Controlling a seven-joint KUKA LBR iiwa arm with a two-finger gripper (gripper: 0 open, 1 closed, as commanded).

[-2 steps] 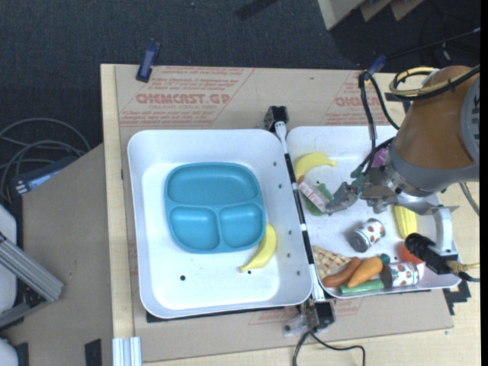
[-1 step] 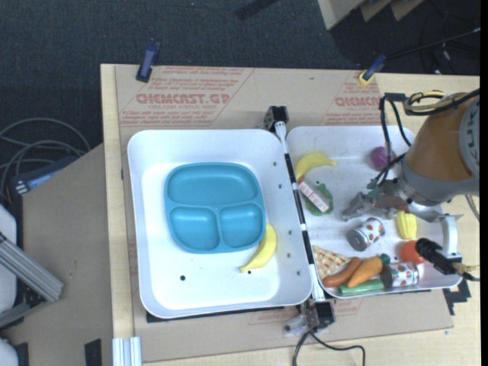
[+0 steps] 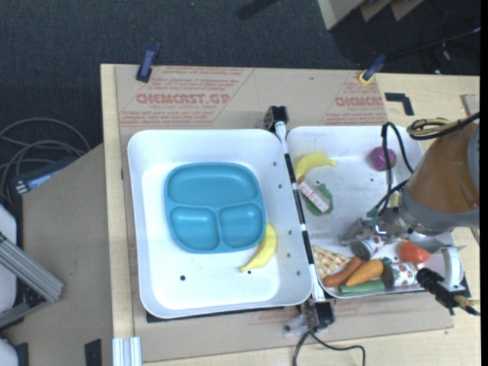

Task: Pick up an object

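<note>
My gripper [image 3: 367, 236] is low in the right bin [image 3: 347, 147], reaching in from the right under the orange-banded wrist [image 3: 448, 175]. It hangs just above a cluster of toy food at the bin's front: an orange carrot [image 3: 355, 270], a green stick [image 3: 364, 287], a red piece [image 3: 414, 252] and a checkered wedge [image 3: 328, 260]. A small red and green packet [image 3: 316, 197] lies to the gripper's left. Farther back are a yellow banana [image 3: 313, 162] and a purple object [image 3: 382, 158]. The arm hides part of the bin's right side.
The left bin [image 3: 145, 204] holds a blue divided plate [image 3: 213, 206] and a second banana [image 3: 262, 250] at the plate's lower right. A black divider [image 3: 293, 204] runs between the bins. Cables [image 3: 393, 155] loop beside the arm.
</note>
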